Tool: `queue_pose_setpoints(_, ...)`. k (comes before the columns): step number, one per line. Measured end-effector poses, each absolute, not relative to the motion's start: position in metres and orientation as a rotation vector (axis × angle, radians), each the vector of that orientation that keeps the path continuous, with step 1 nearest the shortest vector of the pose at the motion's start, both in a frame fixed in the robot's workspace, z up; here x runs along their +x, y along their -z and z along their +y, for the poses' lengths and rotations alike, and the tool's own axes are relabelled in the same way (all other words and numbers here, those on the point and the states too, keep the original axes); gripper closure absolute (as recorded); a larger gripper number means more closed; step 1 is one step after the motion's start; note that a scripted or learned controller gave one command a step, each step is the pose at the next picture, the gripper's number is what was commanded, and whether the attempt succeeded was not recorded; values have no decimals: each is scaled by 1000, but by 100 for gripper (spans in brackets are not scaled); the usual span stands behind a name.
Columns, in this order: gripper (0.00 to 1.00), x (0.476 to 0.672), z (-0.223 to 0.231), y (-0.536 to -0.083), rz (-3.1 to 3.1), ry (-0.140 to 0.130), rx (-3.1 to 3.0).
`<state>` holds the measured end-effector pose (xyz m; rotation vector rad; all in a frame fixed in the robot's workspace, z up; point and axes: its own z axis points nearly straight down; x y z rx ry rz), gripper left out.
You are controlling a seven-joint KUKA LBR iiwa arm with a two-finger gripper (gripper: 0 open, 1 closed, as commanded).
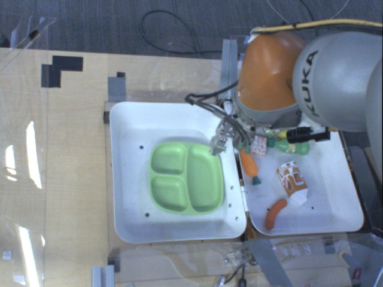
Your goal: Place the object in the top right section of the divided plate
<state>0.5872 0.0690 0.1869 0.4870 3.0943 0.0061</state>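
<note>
Pale wood covers the bench [66, 178], with dark grey carpet beyond its far edge, where black cables loop. Two shallow white bins sit side by side: the left bin [128, 160] carries a green divided plate [187, 177] with two small sections on its left and one long section on its right. The right bin [335, 208] holds a carrot [249, 165] near its left wall, a small orange-and-white carton [292, 180] lying tilted near the middle, a sausage [275, 213] toward the near edge, and a green bottle [292, 147] partly under the arm. A small red-and-white item [259, 146] lies just beside the carrot's upper end; what it is cannot be made out. The grey KUKA arm [338, 82] reaches in from the right, its orange band [269, 70] bulking above the wrist, the wrist angled down and leftward across the divide between the bins. The claw [218, 143] hangs just above the plate's far right corner, at the rim of the long section. Whether its fingers are released or clenched cannot be told, and nothing can be made out between them.
</note>
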Motion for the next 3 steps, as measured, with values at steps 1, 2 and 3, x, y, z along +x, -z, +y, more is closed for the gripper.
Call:
queue_pose_setpoints(1, 100, 568, 6, -187, 3125, -3, 194)
queue_pose_setpoints(2, 100, 571, 57, -187, 3119, -6, 282)
queue_pose_setpoints(3, 100, 573, 58, -200, 3108, -12, 280)
